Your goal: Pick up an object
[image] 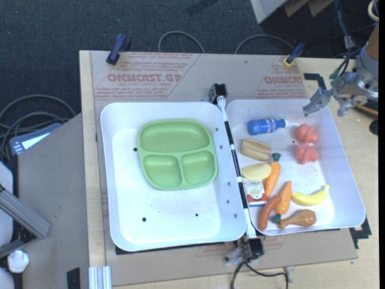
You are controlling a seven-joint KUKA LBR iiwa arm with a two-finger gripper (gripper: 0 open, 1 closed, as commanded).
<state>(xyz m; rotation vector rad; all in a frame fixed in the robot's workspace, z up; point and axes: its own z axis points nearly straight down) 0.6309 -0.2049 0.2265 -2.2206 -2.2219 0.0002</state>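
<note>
Where pincer point(328, 101) hovers, red fruit point(306, 133) below-left

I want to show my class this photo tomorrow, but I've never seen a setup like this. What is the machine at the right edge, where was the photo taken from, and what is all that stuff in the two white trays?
The photo comes from one fixed camera above the bench, looking down at a slant. At the upper right is the robot arm's gripper, its two-finger hand, hovering over the right bin's far corner, with nothing between its fingers.

The left bin holds a green divided plate. The right bin holds toy food: a blue bottle, a bread roll, two red pieces, carrots, a banana and a drumstick.
</note>
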